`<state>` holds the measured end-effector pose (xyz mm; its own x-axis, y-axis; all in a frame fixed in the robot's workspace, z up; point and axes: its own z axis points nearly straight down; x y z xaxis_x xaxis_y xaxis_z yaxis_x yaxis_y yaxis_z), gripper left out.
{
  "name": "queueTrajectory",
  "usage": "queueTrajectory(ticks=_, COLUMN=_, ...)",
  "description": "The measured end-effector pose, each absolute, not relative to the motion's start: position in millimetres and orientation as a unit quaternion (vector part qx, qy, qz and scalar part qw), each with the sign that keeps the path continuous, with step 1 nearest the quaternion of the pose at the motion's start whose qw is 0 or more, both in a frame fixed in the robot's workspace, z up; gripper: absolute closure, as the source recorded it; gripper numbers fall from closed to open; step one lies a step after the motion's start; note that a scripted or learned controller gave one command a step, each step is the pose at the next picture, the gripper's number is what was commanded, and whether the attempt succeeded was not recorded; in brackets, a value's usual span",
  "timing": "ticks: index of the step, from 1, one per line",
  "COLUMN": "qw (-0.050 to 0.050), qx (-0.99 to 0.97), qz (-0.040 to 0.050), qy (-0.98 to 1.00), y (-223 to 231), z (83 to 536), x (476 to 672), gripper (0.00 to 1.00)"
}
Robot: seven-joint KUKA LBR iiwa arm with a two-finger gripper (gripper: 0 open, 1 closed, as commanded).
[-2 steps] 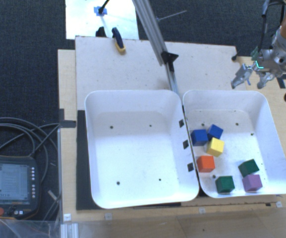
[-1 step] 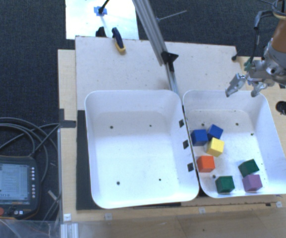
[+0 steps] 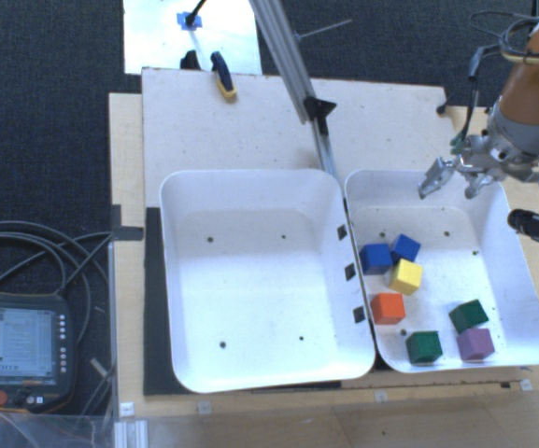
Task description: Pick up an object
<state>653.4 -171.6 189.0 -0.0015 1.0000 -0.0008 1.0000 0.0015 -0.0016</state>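
Fingers (image 3: pixel 456 179) spread and holding nothing, above the right shallow white plastic bin (image 3: pixel 512 278), at its 12 o'clock rim.

I see seven small cubes at the bin's 6 o'clock, nearest the yellow cube (image 3: pixel 405 276), well apart from the fingers.

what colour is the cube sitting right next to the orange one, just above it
Yellow, touching the orange cube, seen in the camera view.

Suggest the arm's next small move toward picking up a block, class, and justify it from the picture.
Probably carry the hand toward the camera, over the blue blocks. The hand sits over the right bin's far rim, while every block lies nearer the camera, so nothing is beneath it to grasp yet.
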Motion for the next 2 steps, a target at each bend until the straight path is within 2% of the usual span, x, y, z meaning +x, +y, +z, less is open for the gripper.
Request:
queueTrajectory(ticks=1, qw=0.001, qx=-0.707, qz=0.0009, qy=-0.708, y=-181.9, z=137.3, x=652.0, gripper=0.00)
queueTrajectory(ticks=2, qw=-0.003, qx=-0.706, qz=-0.0012, qy=-0.709, y=-182.2, z=152.3, x=654.4, gripper=1.00)
